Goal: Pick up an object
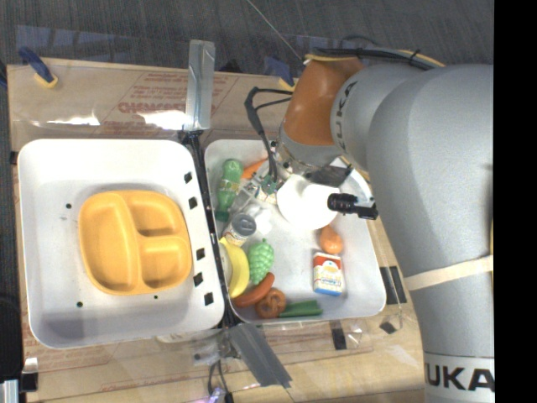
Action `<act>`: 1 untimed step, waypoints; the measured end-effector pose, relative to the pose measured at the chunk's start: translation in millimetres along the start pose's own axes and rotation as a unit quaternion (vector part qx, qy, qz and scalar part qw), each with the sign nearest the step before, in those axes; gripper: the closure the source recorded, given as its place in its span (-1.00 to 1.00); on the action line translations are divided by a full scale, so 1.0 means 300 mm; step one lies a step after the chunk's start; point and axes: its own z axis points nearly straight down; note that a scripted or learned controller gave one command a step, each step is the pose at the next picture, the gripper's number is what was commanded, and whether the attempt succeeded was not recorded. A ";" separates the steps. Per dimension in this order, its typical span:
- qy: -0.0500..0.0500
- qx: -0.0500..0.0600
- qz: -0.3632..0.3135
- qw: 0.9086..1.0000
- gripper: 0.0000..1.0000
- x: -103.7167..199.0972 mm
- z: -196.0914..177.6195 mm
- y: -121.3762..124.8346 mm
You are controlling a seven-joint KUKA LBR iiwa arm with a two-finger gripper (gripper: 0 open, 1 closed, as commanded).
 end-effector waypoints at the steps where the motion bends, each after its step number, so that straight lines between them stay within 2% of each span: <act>1: -0.003 -0.004 -0.003 1.000 1.00 0.001 -0.036 0.012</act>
